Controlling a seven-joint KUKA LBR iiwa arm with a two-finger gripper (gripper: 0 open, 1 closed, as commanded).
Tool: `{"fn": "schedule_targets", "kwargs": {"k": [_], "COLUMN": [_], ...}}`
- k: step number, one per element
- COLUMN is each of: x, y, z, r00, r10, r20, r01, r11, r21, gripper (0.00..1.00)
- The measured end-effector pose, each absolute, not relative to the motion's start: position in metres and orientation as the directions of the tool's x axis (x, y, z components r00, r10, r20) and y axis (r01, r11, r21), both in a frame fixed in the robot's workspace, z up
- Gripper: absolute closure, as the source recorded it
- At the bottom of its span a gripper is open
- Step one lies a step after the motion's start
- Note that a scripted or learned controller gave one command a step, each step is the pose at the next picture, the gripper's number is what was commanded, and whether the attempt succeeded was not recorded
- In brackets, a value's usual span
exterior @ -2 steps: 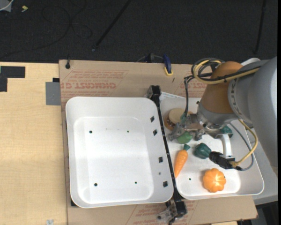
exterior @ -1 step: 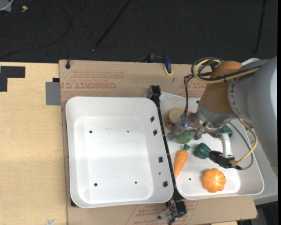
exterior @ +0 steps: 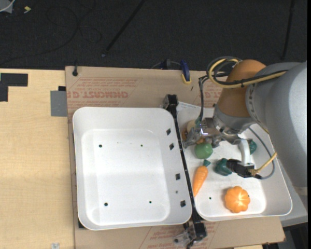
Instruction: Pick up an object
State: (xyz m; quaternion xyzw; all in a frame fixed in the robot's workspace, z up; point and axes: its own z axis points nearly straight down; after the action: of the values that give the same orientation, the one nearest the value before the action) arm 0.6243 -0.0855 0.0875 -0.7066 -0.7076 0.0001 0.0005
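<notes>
Pincer [exterior: 201,134] sits low over a smooth round green ball [exterior: 203,151], can't tell the grip honestly. Just below the ball: tapered carrot [exterior: 199,179], ribbed orange pumpkin [exterior: 237,199] further off.

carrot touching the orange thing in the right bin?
Apart. The camera view shows bare white bin floor between the carrot and the orange fruit.

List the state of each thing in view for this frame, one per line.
gripper: low in the right bin, over the green ball; grasp not discernible
green ball: on the bin floor, under the gripper
carrot: lying flat by the divider, untouched
orange pumpkin: resting near the front of the right bin
teal object: lying on the bin floor
left bin: level on the bench
</notes>
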Motion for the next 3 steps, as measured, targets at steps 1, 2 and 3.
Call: {"fn": "schedule_targets", "kwargs": {"k": [1, 2, 3], "x": [0.558, 0.561, 0.629], "y": [-0.081, -0.082, -0.089], "z": [0.087, 0.087, 0.286], "r00": [0.001, 0.002, -0.002], "r10": [1.0, 1.0, 1.0], "r20": [0.002, 0.001, -0.004], "r01": [1.0, 1.0, 1.0], "r11": [-0.001, -0.002, 0.002], "r21": [-0.009, -0.004, 0.019], "gripper": [0.0, 0.0, 0.0]}}
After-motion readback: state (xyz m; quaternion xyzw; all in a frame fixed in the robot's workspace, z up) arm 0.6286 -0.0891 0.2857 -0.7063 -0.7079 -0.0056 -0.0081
